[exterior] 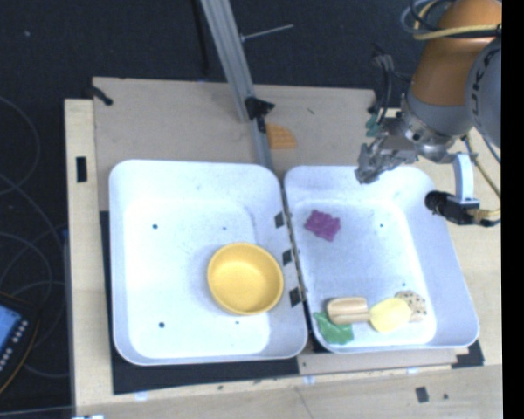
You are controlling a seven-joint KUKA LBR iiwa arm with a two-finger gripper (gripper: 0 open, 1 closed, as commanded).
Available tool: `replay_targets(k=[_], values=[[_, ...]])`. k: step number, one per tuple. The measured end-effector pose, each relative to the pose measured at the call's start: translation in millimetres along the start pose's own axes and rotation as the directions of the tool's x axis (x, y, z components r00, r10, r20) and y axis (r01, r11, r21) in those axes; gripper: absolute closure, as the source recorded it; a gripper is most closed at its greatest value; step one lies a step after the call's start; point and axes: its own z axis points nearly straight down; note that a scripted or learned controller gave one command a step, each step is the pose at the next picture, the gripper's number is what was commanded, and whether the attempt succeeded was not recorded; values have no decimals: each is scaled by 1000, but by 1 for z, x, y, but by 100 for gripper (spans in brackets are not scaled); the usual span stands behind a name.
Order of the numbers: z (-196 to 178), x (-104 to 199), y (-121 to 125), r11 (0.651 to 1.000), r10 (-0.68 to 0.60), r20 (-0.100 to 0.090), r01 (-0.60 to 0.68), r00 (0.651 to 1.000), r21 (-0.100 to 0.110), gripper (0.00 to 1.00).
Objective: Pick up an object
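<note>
My gripper (pixel 368 172) hangs over the far edge of the right bin (pixel 437 260), above and to the right of a purple block (pixel 322 224) that lies in the bin's upper left part. Nothing shows between the fingers. Along the right bin's near edge lie a tan wooden cylinder (pixel 347 310), a yellow lemon-like piece (pixel 389 315), a speckled beige piece (pixel 412 303) and a green piece (pixel 333 328). A yellow bowl (pixel 244 278) sits upright in the left bin (pixel 157 234), near its right wall.
A grey metal post (pixel 231 59) slants up from the bench behind the bins. A small orange piece (pixel 280 137) lies on the bench beside its foot. The bins touch along a clipped middle seam (pixel 288 251).
</note>
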Motion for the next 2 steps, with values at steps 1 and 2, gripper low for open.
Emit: replay_targets(k=[1, 2], values=[[1, 62, -3, 1000, -3, -2, 3, 1000, 4, 100], [9, 108, -3, 1000, -1, -1, 1, 1000, 6, 100]])
